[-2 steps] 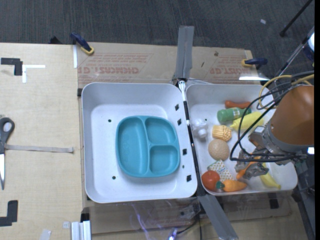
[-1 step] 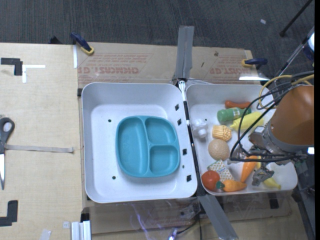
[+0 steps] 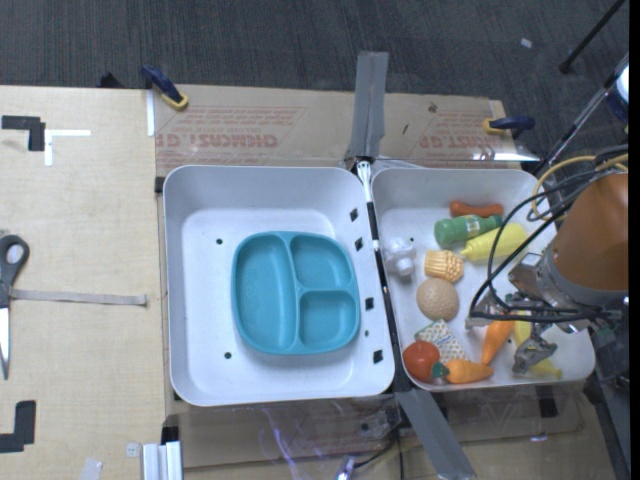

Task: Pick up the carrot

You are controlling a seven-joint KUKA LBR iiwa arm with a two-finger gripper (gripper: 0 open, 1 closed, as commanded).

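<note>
An orange carrot (image 3: 495, 340) stands tilted in the right bin (image 3: 400, 193), near its front right corner. My gripper (image 3: 522, 336) hangs low over that corner, right beside the carrot and partly over it, with cables around it. Whether it touches the carrot is hidden by the wrist. A second orange, pointed piece (image 3: 470, 371) lies against the bin's front wall next to a red tomato (image 3: 422, 358). Another orange item (image 3: 475, 209) lies at the bin's far side.
The right bin also holds a green item (image 3: 465, 230), a yellow item (image 3: 497, 240), a corn cob (image 3: 443, 264), a beige ball (image 3: 437, 298) and a small white piece (image 3: 402, 258). A teal divided plate (image 3: 297, 293) sits in the left bin (image 3: 190, 268). Scissors (image 3: 8, 268) lie on the bench at far left.
</note>
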